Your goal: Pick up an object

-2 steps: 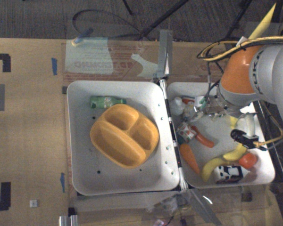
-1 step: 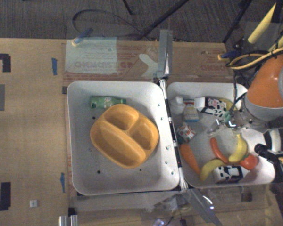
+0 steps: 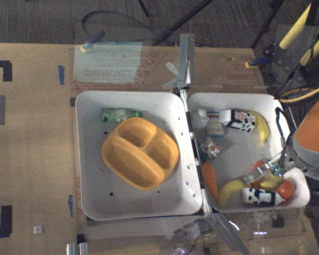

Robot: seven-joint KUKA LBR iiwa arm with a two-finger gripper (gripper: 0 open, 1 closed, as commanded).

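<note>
My gripper (image 3: 259,174) hangs low over the front right part of the right bin (image 3: 239,99), with the grey arm and its orange band (image 3: 315,127) coming in from the right. Just beneath and around it lie a yellow banana (image 3: 229,189), a black-and-white cow-pattern carton (image 3: 258,196) and a red-orange round fruit (image 3: 285,189). An orange carrot (image 3: 210,178) lies along the bin's left wall. Further back sit a small printed box (image 3: 210,149), a second cow-pattern carton (image 3: 241,120), another banana (image 3: 262,127) and a white bottle (image 3: 200,117).
The left bin (image 3: 90,158) holds an orange divided plate (image 3: 140,152) and a green packet (image 3: 120,114) near its back wall. A metal divider (image 3: 185,78) runs between the bins. Cables and tripod legs (image 3: 287,41) crowd the back right.
</note>
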